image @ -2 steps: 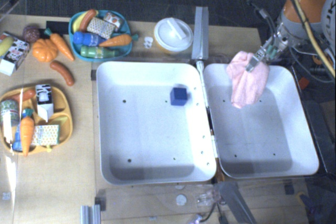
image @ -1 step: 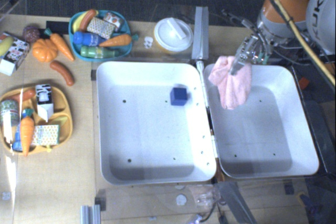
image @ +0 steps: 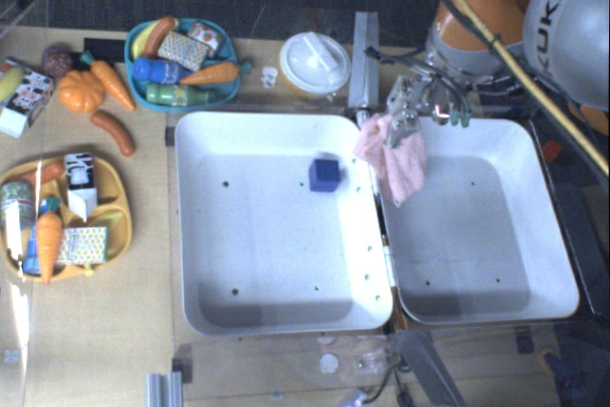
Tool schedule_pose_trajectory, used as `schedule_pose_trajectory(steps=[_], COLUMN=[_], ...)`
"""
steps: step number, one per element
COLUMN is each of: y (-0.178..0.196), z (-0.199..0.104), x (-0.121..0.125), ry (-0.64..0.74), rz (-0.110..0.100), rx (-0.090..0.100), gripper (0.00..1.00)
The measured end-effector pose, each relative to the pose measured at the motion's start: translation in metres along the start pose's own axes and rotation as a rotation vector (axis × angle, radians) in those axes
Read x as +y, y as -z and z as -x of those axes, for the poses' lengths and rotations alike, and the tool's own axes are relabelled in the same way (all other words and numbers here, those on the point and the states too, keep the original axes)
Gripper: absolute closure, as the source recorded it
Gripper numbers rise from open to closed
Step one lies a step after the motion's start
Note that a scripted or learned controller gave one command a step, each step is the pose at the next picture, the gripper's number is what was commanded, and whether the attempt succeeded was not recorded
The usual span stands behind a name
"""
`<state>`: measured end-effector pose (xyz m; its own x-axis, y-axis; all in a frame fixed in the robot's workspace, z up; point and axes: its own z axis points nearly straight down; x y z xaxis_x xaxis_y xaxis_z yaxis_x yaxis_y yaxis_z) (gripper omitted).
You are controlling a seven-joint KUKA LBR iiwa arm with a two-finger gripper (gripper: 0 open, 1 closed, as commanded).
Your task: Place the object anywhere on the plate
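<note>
Camera view, end effector [image: 405, 114] above the right bin's [image: 534, 300] back left corner, pinching a pink cloth [image: 396, 162] that hangs over the divide between bins; blue cube [image: 325, 173] in left bin [image: 210, 300]; white plate [image: 316, 62] on surface [image: 143, 348] behind

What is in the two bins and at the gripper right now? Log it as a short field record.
gripper: two-finger gripper above the bins' shared edge, near the far rim
held item: pink crumpled cloth hanging from its fingers
left white bin: small blue cube
right white bin: cloth's lower end dangles over its left side
plate: round white plate beyond the bins
</note>
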<state>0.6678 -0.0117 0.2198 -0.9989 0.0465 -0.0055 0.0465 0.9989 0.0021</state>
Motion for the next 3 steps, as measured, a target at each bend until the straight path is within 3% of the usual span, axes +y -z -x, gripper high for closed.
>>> schedule_pose_trajectory(steps=[3], y=[0.021], z=[-0.006], x=[0.166], ry=[0.051], rz=[0.002], rx=[-0.003], gripper=[1.0])
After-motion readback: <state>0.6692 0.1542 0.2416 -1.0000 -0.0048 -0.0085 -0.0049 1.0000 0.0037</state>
